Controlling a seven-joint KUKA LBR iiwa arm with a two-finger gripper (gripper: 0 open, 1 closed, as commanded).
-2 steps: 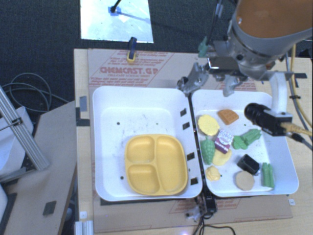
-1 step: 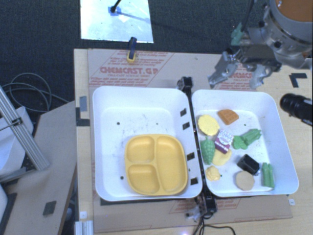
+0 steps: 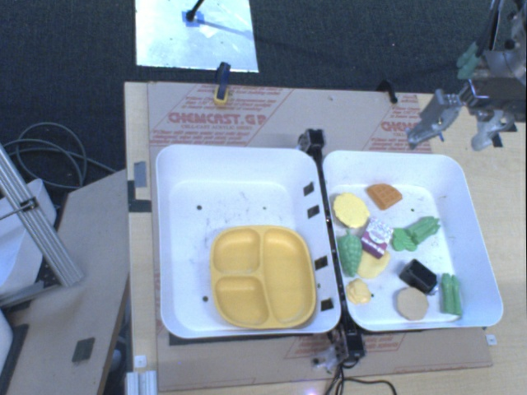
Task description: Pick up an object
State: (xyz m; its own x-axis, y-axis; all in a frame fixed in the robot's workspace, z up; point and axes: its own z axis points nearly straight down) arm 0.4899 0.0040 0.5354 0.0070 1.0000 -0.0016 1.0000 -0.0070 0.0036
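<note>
Hand (image 3: 454,126) above right bin's (image 3: 473,196) far rim, fingers spread, nothing held. Toys clustered in right bin: waffle (image 3: 384,195), black block (image 3: 418,276) nearest pick candidates. Yellow tray (image 3: 263,276) in left bin (image 3: 189,196). Grasp not yet begun.

- Bench (image 3: 247,109): brown sheet top with red print.
- Left white bin (image 3: 177,220) and right white bin (image 3: 473,245) side by side, touching along a black-clipped middle seam.
- Yellow-handled clamp (image 3: 222,85) on far edge; black clamp (image 3: 387,91) at far edge toward right corner.
</note>
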